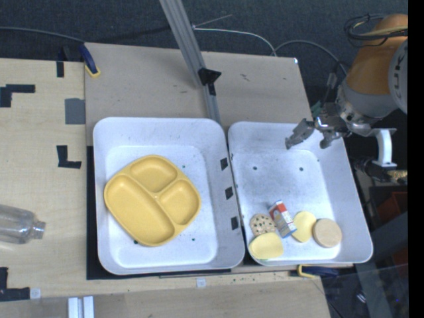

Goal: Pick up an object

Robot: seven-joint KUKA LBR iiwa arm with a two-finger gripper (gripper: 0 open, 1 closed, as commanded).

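Note:
My gripper [311, 136] hangs over the far right corner of the right bin [291, 177], its two fingers spread apart with nothing between them. Far below it, along the bin's near edge, lies a cluster of small objects: a chocolate-chip cookie [261, 224], a small red and white box [283, 218], a pale yellow piece [266, 246], another yellow piece [305, 225] and a tan round disc [326, 233]. The gripper is well apart from all of them.
The left bin [112, 144] holds a yellow divided plate [152, 199]. A grey metal pole [185, 38] slants in from the top toward the bins' shared edge. A clear plastic bottle [18, 225] lies on the bench at far left.

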